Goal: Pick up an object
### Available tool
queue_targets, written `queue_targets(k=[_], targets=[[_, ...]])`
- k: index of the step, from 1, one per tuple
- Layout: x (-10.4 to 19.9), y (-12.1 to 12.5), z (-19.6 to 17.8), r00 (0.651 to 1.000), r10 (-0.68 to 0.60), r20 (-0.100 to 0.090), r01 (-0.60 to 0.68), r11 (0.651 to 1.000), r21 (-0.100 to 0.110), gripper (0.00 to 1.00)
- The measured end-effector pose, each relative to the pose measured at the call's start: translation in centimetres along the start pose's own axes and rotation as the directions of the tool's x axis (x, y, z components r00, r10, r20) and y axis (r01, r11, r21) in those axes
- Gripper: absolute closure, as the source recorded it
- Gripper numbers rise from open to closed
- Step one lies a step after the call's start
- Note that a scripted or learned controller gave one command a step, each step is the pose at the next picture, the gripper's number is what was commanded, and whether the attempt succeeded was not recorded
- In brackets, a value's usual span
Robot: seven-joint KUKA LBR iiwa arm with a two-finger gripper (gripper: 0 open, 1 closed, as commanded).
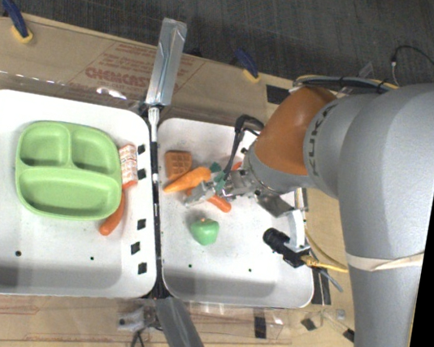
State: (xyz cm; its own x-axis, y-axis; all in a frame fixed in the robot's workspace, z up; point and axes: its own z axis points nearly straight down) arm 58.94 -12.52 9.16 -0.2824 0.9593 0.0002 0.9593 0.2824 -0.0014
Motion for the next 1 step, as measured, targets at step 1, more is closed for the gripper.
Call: queue_targets(k=[1], targets=[[0.01,-0.01,-0.94,1.0,-0.004,0.0,0.004,1.0,0.002,1.0]])
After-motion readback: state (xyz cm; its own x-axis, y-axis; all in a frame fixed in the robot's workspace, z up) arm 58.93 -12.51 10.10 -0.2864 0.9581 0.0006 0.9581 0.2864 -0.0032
